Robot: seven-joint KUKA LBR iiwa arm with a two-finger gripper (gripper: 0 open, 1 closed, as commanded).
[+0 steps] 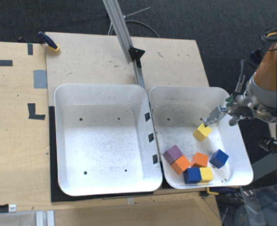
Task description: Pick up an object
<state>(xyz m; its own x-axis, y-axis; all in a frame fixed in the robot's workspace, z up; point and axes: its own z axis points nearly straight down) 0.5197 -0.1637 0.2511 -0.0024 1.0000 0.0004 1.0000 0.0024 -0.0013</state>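
So the arm's reaching in from the right over the right bin (232, 135), and the gripper (212, 118) looks pinched on the top corner of a yellow cube (202, 132), though from here I honestly can't tell if it's clamped or just touching. The cube sits tilted, one corner up toward the fingertips, well apart from the pile at the front: purple block (172, 153), two orange ones, blue block (218, 158) (plus more). Being a cube, it has no real long axis. Left bin (63, 126) is next door.
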